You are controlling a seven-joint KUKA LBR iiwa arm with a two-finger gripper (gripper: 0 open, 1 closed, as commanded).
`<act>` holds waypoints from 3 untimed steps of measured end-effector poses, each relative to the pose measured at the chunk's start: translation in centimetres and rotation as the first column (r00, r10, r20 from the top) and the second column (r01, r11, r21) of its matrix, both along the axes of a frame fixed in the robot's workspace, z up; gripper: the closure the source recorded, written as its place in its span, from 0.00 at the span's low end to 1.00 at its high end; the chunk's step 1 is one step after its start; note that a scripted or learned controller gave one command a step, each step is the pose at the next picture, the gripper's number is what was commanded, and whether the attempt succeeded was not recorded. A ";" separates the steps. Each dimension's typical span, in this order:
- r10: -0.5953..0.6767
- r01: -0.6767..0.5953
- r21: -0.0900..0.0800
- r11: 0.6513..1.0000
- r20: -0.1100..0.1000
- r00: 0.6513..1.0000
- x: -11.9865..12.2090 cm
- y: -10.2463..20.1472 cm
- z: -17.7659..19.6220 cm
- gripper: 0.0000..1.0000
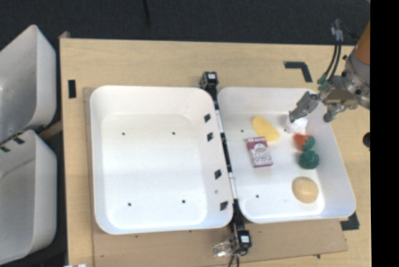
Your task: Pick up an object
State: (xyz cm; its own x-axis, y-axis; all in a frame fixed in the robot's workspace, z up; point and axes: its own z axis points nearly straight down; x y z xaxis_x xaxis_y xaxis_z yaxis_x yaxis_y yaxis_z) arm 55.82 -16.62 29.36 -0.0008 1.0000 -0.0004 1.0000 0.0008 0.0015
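Pale wooden bench, two white bins: the right bin (340, 163) holds a yellow piece (266, 128), a purple card box (259, 151), a tan egg (305, 189) and a red-and-green toy (306, 151). Above its far corner the gripper (318, 111) hangs with fingers spread, holding nothing; best centre over one isolated item, such as the egg, before descending

Yellow piece (265, 128), purple box (259, 152), beige egg (305, 189)
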 end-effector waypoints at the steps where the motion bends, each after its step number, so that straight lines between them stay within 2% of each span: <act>1: 0.003 -0.003 -0.001 1.000 -0.003 1.000 4.4 1.3 -5.1 0.00; 2: -0.001 0.001 0.001 1.000 -0.011 1.000 4.9 1.2 -17.5 0.00; 3: 0.006 -0.006 0.001 1.000 -0.002 1.000 6.6 7.4 -19.4 0.00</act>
State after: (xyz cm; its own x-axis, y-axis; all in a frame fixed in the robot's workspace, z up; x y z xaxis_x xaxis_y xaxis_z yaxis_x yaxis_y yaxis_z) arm 62.46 -9.20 9.97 -0.0064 1.0000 0.0008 1.0000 0.0064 -0.0008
